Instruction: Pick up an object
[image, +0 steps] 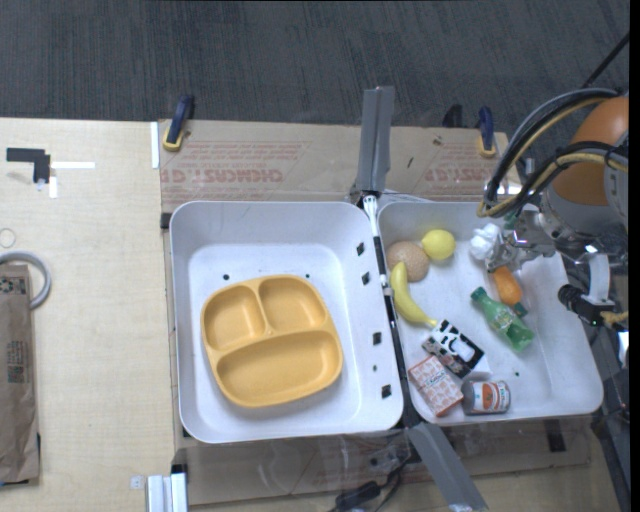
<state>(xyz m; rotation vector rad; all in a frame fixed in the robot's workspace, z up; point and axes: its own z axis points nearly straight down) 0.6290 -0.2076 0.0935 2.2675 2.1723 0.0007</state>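
Hovering over the right bin's (590, 395) upper right corner, the hand (512, 250) sits low among cables, and whether it is open or closed I cannot tell. Running left to right: yellow divided plate (272, 340) in the left bin (185, 300), then the banana (405, 297), potato-like brown lump (408, 260), lemon (437, 244), and right under the hand a small orange object (508, 287), possibly a carrot. It lies just below and toward the viewer; its long axis looks roughly upright in view, pointing up at the hand. Beside it the green bottle (503, 318) slants down-right.
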